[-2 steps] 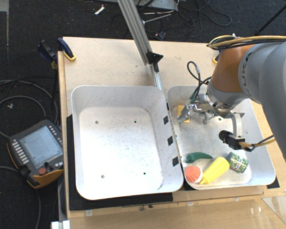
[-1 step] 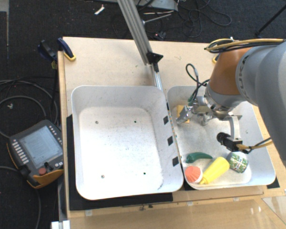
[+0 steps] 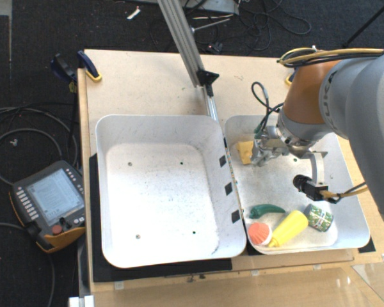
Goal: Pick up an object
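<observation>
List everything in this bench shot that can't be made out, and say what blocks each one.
- Gripper, camera view: the wrist hides its fingers, so open or shut can't be judged.
- Yellow block beside it: contact with the gripper is unclear, and it is too small to identify.
- Green can: label too small to read.
- Right bin: the arm covers its far right part.
- Pendant left of the bench: screen too blurred to read.

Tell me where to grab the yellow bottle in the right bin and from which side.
Grip the yellow bottle across its middle, coming straight down. It lies flat and slanted, so close across its narrow width. Its lower end seems to touch the orange ball; the middle looks freer.
</observation>
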{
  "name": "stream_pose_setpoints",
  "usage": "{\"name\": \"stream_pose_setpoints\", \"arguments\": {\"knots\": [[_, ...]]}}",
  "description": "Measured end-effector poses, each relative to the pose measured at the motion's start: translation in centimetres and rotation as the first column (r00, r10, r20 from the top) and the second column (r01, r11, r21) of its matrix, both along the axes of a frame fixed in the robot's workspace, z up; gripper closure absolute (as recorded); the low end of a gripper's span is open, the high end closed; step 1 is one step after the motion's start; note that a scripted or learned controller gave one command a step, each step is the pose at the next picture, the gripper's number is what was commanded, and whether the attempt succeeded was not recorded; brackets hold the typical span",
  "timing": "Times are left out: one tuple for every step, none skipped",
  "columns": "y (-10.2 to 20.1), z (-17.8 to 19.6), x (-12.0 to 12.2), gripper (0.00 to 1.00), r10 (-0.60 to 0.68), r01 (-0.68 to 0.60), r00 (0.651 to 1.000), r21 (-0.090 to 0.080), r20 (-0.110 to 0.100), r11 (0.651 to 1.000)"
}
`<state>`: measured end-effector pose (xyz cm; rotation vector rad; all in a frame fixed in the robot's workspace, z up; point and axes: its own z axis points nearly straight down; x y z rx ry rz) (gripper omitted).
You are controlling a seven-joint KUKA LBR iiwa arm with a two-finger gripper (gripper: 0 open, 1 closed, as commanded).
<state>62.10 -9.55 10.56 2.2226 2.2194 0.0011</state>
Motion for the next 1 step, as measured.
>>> {"name": "stream_pose_setpoints", "arguments": {"knots": [[-0.54,6.27,0.15,1.0,0.0,0.0,1.0,-0.001,0.005,1.0]]}}
